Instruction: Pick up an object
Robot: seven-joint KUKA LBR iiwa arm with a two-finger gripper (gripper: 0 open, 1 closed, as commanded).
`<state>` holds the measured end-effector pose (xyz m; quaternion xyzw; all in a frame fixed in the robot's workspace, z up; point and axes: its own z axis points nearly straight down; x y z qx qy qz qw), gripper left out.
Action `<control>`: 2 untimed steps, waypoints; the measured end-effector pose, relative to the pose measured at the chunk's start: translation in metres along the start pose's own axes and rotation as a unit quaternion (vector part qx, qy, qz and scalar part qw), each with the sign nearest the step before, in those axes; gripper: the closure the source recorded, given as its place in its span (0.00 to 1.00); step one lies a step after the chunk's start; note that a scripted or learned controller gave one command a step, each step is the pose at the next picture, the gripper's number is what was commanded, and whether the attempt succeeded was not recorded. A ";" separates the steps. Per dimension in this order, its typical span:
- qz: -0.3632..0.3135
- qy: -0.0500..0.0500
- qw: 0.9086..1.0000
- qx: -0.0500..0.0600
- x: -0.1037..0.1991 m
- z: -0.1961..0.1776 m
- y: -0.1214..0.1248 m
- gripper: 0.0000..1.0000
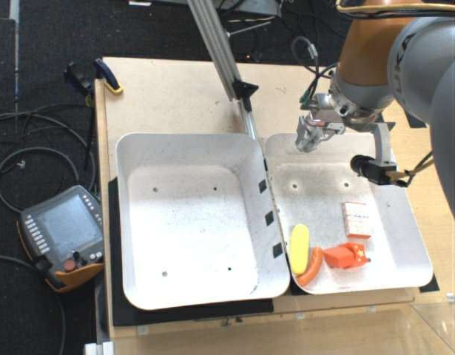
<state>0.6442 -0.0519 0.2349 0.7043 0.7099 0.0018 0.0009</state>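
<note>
Nearest me, the yellow banana, orange carrot, red block and small carton lie untouched in the right bin, while my gripper hovers above its far rim, carrying nothing, so I judge the pick unstarted.

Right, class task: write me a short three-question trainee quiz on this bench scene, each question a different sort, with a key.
1. True or false: the gripper is over the far edge of the right bin.
2. Which lies nearest the divider between the bins? A) yellow object B) white and orange box C) orange block
3. Fill in: the curved orange object lies beside the ____ object.

Key: 1 true; 2 A; 3 yellow.
</note>
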 end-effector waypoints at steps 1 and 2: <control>0.000 0.000 1.000 0.001 0.052 0.008 0.013 1.00; -0.001 0.000 1.000 0.001 0.117 0.010 0.017 1.00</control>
